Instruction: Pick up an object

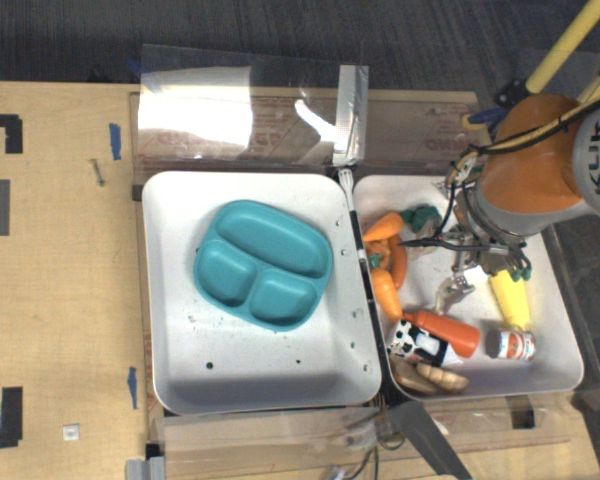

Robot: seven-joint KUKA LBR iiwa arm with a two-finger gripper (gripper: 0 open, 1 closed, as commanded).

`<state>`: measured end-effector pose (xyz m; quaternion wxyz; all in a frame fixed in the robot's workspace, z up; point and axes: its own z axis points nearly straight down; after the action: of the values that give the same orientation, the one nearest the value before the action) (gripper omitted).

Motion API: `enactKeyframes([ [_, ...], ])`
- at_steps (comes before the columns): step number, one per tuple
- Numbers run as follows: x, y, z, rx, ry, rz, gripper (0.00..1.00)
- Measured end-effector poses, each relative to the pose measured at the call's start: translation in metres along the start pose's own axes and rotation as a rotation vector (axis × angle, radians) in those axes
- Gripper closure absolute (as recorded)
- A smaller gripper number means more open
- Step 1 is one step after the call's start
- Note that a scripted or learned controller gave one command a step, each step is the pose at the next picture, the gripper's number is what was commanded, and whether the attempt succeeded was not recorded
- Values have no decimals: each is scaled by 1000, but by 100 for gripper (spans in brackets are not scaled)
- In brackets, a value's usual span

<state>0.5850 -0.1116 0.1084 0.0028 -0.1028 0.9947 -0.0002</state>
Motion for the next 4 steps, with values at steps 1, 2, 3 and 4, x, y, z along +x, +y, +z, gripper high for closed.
enactKeyframes([
  [1, 75, 11, 17, 5, -14, -113, 0],
  [2, -31, -18, -106, 5, -11, -261, 0],
  [3, 11, 6, 2, 8, -21, -120, 0],
  [4, 10, 7, 9, 10, -26, -52, 0],
])
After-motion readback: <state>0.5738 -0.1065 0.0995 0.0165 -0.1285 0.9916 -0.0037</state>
